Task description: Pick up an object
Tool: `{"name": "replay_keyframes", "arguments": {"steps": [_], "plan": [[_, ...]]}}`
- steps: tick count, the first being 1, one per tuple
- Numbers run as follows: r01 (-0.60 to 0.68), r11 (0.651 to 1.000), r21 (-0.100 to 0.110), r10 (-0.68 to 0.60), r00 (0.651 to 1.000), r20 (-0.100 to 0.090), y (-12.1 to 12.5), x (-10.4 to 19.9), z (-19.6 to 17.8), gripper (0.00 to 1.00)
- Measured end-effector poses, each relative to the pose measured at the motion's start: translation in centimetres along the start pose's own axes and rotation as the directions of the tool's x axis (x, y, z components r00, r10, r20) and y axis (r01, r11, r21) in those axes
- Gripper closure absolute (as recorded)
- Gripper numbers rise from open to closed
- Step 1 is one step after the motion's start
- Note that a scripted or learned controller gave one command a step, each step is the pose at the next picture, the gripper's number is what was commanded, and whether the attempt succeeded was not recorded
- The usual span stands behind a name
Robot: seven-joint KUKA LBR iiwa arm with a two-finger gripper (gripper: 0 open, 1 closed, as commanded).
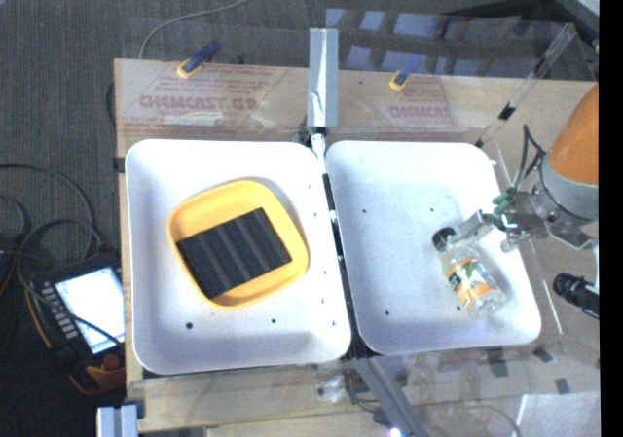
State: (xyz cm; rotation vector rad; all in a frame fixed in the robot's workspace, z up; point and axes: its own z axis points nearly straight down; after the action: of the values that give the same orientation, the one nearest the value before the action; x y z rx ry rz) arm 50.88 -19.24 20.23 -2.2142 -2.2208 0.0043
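A small clear plastic bottle (470, 277) with an orange label and a black cap lies on its side in the right bin (399, 201), near that bin's right wall. The cap points up and to the left. My gripper (479, 224) reaches in from the right edge and hangs just above the bottle's cap end, close to it or touching it. The view does not let me tell whether anything is held. In the left bin (156, 172) rests a yellow dish (238, 242) with a black ridged insert.
Both bins sit side by side on a wooden bench with a metal divider post (321, 85) behind them. Yellow clamps (198, 58) hold the back board. A tablet-like device (83, 304) and cables lie on the floor to the left.
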Motion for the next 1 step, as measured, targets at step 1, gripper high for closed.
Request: {"name": "replay_keyframes", "arguments": {"steps": [1], "plan": [[0.089, 0.996, -0.005, -0.089, 0.996, 0.001, 0.93, -1.51, 10.56, 0.00]]}}
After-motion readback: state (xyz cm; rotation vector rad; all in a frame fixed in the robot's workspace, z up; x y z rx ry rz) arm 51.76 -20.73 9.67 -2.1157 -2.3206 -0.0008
